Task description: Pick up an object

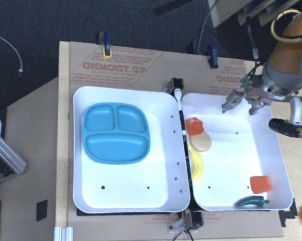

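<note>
My gripper hangs over the far edge of the right bin, its two fingers spread apart with nothing between them. Along that bin's left wall lie an orange-red block, a cream round piece and a yellow banana-shaped piece. Near the front right corner sit an orange block and a teal curved object. All of these lie below and apart from the gripper.
The left bin holds a blue divided plate in its far left part. A black divider with clamps runs between the bins. Blue clamps stand at the board's far edge.
</note>
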Robot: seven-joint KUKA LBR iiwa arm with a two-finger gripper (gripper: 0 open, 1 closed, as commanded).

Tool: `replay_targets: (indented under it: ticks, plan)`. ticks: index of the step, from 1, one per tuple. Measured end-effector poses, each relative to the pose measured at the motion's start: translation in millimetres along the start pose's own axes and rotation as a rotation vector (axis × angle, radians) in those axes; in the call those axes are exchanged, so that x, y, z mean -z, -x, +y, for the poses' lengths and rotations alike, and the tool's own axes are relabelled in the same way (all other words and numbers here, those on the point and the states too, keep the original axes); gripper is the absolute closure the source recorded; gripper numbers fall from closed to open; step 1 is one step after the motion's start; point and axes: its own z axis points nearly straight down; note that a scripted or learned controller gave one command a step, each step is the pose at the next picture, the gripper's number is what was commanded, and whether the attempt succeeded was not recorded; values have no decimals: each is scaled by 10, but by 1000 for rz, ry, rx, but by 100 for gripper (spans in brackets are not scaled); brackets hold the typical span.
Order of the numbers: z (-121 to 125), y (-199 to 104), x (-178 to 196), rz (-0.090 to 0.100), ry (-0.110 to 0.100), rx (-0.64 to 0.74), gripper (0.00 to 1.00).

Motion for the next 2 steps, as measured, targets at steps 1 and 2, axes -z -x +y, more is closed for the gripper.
replay_targets:
  ticks: [1,2]
  plan:
    - [34,-4,92,-2,15,3,0]
    - [71,-87,-387,-1,10,4,0]
